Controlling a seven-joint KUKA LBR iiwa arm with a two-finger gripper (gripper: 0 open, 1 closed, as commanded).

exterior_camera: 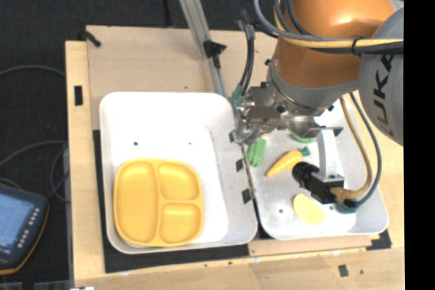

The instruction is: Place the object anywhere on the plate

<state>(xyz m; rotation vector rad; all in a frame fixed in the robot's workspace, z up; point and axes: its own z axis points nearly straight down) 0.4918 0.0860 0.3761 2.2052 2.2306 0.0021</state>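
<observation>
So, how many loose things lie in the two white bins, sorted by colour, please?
Yellow: 2, the divided plate in the left bin and a flat yellow piece in the right bin
Orange: 1, a carrot-shaped piece
Green: 1, a small green piece
Total: 4
A further green bit under the arm is too hidden to count.

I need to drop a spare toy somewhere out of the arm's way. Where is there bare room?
The left bin has bare white floor behind the yellow plate, up to its far wall. The right bin is crowded: green piece, carrot, yellow piece, and the arm overhead.
</observation>
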